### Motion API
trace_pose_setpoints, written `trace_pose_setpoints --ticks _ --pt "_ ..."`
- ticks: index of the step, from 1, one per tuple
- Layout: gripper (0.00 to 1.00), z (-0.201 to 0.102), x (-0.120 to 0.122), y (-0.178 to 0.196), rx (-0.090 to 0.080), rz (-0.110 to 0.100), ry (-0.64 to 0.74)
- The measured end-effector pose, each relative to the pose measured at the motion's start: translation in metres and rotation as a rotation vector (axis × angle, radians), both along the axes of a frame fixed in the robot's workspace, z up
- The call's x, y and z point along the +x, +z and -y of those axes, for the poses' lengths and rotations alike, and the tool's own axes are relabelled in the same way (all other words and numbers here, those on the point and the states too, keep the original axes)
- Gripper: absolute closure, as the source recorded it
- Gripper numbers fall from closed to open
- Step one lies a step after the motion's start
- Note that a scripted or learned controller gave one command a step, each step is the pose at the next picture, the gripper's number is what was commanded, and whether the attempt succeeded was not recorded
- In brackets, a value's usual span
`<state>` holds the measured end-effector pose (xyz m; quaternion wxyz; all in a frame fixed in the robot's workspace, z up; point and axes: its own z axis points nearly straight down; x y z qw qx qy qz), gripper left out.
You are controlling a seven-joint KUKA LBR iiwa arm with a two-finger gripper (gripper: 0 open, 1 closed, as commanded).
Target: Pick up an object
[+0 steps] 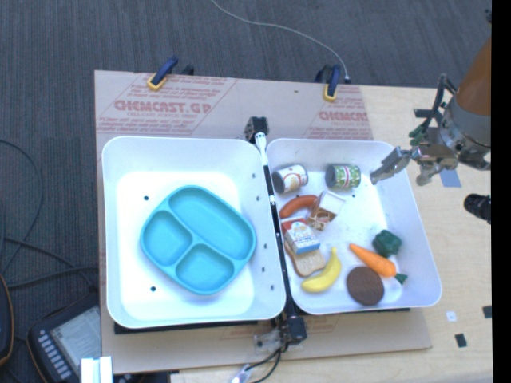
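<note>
Grey carpet lay around the bench, and on it we saw two white bins side by side.

Our gripper (403, 164) hovered at the upper right rim of the right bin (421, 238), fingers parted, gripping nothing. A blue tray (198, 239) sat in the left bin (112, 214). We judged the tin can (343, 175) the easiest pick, near the gripper and apart from the crowded banana (323, 276), carrot (373, 260) and brown disc (366, 286); we would descend square over it before closing.

Light blue divided plate (198, 238) in white left bin (112, 214); yellow banana (323, 277), orange carrot (374, 260), brown round patty (366, 286), dark green broccoli (387, 242) in white right bin (415, 222).
</note>
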<state>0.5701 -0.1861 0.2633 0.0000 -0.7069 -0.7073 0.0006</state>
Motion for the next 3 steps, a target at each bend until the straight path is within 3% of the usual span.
trace_pose_setpoints --ticks 1,2,3 --pt "0.0 -0.026 -0.035 -0.137 0.002 -0.003 0.0" --pt "0.0 -0.065 -0.051 -0.169 -0.001 0.009 -0.002" --pt "1.0 -0.066 -0.05 -0.158 0.003 0.009 -0.002"
